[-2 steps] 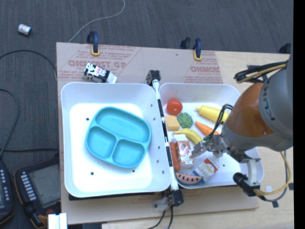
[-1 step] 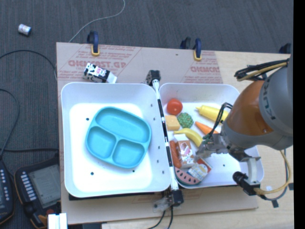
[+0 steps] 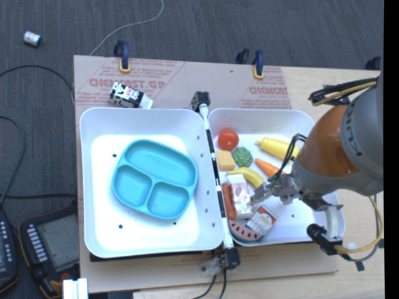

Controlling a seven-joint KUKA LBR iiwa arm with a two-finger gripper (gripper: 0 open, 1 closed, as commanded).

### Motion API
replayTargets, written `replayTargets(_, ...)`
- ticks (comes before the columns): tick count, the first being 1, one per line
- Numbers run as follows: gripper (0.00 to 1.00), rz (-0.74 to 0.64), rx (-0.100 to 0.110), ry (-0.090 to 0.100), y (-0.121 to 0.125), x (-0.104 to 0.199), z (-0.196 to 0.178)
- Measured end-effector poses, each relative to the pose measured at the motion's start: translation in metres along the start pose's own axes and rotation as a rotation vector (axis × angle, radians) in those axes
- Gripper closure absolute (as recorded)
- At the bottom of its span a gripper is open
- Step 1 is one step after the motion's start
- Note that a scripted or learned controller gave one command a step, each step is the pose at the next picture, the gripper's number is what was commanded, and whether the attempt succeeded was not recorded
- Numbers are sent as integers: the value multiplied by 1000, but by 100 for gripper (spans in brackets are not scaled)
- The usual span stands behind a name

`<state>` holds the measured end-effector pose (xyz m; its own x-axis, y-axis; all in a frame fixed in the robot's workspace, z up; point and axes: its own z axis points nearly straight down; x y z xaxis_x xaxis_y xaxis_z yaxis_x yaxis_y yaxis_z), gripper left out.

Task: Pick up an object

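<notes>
The right bin (image 3: 293, 118) holds several toy foods: a red tomato (image 3: 228, 139), a yellow cheese block (image 3: 225, 161), green broccoli (image 3: 242, 157), a yellow corn cob (image 3: 274, 146), an orange carrot (image 3: 267, 166), a banana (image 3: 252, 177), a white carton (image 3: 239, 194), a red sausage (image 3: 228, 203), a small red packet (image 3: 264, 220) and a watermelon slice (image 3: 242, 233). My gripper (image 3: 268, 190) hangs low over the middle of this bin, just right of the carton and below the carrot and banana. I see nothing held in it.
The left bin (image 3: 100, 229) carries a blue three-section plate (image 3: 154, 179). A black rail (image 3: 212, 161) divides the bins. The arm's orange and grey body (image 3: 336, 154) covers the right bin's right side. Clamps (image 3: 257, 64) sit at the bench's back edge.
</notes>
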<state>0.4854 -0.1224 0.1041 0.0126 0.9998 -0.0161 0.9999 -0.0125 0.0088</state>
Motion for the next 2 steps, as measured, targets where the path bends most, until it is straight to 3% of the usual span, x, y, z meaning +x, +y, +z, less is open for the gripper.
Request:
replayTargets(1,100,-3,0,4,1,3,-9)
replayTargets(2,0,1,-1,-1,1,-1,-10)
